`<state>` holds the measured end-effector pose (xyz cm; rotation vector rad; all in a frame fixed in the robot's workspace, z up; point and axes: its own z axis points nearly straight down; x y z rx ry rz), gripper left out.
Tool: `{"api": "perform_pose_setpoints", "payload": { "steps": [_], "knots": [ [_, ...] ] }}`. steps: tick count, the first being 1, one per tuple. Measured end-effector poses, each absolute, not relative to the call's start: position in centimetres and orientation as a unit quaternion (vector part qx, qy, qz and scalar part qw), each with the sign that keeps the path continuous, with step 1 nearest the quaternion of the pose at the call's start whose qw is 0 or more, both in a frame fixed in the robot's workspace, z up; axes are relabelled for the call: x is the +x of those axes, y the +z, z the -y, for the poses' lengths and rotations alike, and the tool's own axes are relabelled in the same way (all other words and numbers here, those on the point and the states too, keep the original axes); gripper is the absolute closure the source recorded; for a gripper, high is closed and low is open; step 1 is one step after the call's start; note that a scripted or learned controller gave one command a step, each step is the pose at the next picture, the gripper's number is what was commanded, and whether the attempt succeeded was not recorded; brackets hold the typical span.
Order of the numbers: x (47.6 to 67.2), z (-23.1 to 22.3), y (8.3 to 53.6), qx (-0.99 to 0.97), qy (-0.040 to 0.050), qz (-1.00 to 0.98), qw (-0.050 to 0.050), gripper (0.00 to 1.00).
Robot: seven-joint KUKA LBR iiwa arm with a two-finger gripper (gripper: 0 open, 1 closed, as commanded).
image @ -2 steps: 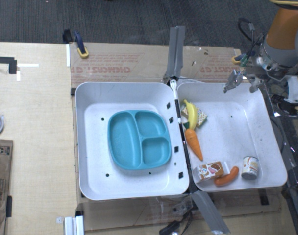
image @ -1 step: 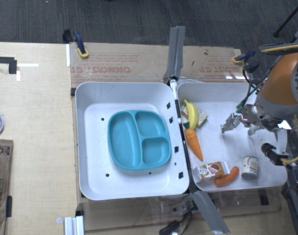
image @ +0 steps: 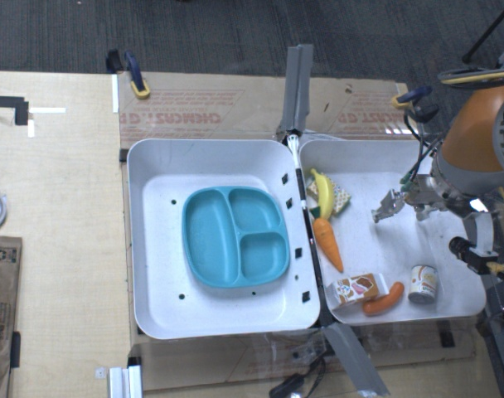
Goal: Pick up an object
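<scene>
While the gripper (image: 390, 206) hangs over bare floor near the centre of the right bin (image: 451, 305), its fingers appear narrowly parted with nothing between them; the candidate objects lie around it. At its 9 o'clock, against the divider, rests a banana (image: 322, 192); at 8 o'clock, a carrot (image: 328, 243); at 7 o'clock, a small carton (image: 356, 288) touching a sausage (image: 383, 301); at 5 o'clock, a tin can (image: 423, 283). Further toward 9 o'clock, the left bin (image: 148, 247) holds a blue divided plate (image: 235, 236).
</scene>
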<state>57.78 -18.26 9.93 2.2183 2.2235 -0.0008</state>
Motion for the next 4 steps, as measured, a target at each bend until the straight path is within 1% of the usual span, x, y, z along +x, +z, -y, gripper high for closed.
{"api": "perform_pose_setpoints", "payload": {
  "steps": [1, 2, 3, 4],
  "knots": [
    [53.3, 20.1, 9.1, 0.719, -0.0005, -0.695, -0.001, 0.0],
    [48.1, 20.7, 9.1, 0.713, 0.0003, -0.701, -0.004, 0.0],
    [48.1, 20.7, 9.2, 0.77, 0.0045, -0.638, -0.004, 0.0],
    [53.5, 20.5, 9.1, 0.72, 0.0008, -0.694, -0.001, 0.0]
  ]
}}
